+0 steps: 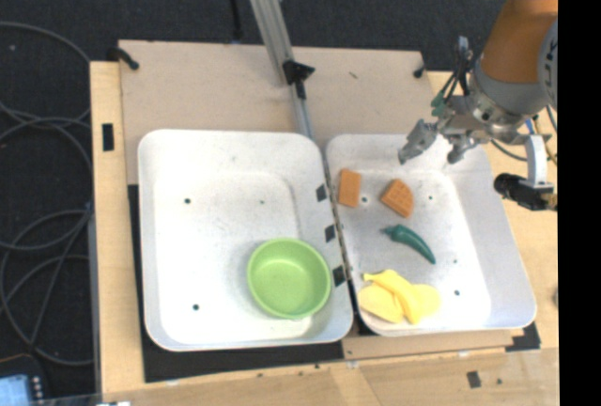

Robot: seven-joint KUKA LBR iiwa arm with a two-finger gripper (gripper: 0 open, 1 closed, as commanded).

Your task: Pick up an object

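Observation:
My gripper (pixel 438 148) hangs open over the back of the right bin (pixel 488 235), its two fingers spread with nothing between them. Below and to its left lie two orange blocks: one (pixel 398 198) near the bin's middle, the other (pixel 349 189) close to the left wall. A green pepper (pixel 411 242) lies in front of them. At the bin's front edge sits a yellow banana-like object (pixel 401 297). A green bowl (pixel 288 277) stands in the front right corner of the left bin (pixel 188 207).
A slanted metal post (pixel 272 28) rises behind the seam between the bins. The arm's orange band (pixel 521 42) and cables stand over the right bin's far right corner. Bare bench board lies behind both bins.

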